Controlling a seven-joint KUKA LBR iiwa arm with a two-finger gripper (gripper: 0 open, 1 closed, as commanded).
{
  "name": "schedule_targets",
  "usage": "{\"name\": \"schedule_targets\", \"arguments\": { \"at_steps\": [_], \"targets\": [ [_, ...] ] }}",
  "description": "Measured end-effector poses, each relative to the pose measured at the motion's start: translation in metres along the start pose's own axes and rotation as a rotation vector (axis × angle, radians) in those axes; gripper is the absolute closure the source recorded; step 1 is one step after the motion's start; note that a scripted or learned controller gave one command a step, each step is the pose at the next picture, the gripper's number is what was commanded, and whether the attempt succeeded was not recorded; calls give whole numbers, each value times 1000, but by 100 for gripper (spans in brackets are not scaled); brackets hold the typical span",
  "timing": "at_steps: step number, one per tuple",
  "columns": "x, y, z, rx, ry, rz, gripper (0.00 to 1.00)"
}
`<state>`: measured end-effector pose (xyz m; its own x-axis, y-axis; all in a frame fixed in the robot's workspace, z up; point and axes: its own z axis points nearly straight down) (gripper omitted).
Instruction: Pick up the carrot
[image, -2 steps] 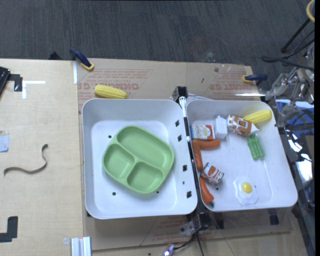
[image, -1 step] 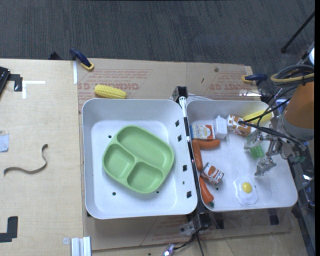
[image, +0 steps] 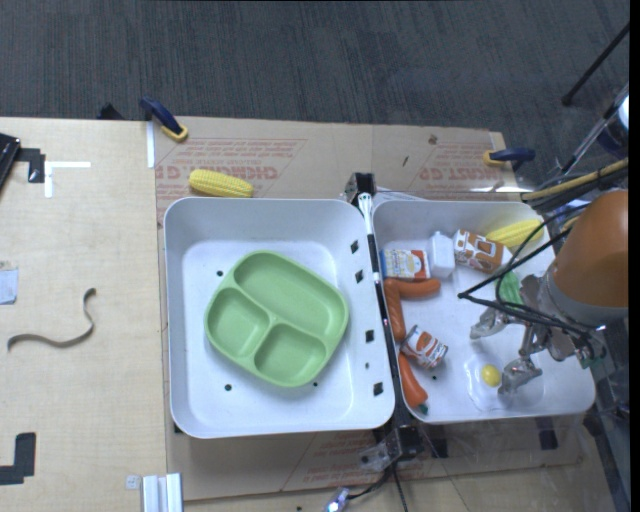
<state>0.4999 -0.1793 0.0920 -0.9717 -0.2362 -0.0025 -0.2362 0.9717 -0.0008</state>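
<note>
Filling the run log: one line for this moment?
hand: low in right bin, by lemon | carrot: at bin's left wall, not held | green plate: left bin

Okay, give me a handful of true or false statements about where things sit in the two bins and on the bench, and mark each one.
1. The green divided plate lies in the left bin. True.
2. The carrot rests on the green plate. False: it lies in the right bin, near the bin's left wall.
3. The corn cob lies on the cardboard outside the bins. True.
4. The claw hangs over the left bin. False: it is over the right bin.
5. The small yellow ball is in the right bin. True.
</note>
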Motion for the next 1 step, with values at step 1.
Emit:
{"name": "schedule_targets", "arguments": {
  "at_steps": [1],
  "targets": [
    [-4, 67, 0, -1, 1, 72, 0]
  ]
}}
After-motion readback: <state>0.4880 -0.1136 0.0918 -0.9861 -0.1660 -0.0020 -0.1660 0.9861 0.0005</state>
